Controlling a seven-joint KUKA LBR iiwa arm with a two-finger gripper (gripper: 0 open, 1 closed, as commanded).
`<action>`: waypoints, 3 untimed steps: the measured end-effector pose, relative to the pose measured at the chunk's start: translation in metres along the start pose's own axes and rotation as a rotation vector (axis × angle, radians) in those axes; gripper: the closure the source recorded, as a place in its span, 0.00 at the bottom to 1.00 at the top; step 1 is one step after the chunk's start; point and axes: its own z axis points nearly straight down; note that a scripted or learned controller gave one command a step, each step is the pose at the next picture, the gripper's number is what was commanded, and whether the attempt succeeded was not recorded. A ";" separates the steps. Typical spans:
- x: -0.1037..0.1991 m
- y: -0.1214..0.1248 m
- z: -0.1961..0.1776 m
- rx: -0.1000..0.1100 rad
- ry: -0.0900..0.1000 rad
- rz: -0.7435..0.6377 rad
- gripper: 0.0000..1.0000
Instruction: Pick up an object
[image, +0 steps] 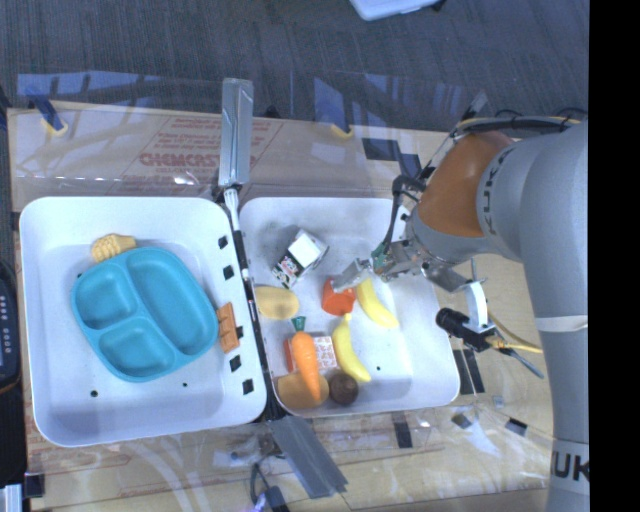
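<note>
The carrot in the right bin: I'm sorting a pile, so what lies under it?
The carrot lies across a small printed packet and an orange-brown round item at the right bin front wall. Whatever else sits beneath its body is covered.

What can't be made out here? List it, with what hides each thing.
- Gripper, camera view: too small and blurred to tell its state, or whether it touches the red piece.
- Small white carton: print too small to read.
- Flat packet: partly covered by the carrot.
- Arm: cut off by the bottom edge.
</note>
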 end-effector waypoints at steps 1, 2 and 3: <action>0.000 0.008 -0.089 0.010 0.001 0.069 0.00; 0.003 -0.023 0.010 0.019 0.006 0.015 0.00; 0.002 -0.028 -0.044 0.019 0.002 0.230 0.00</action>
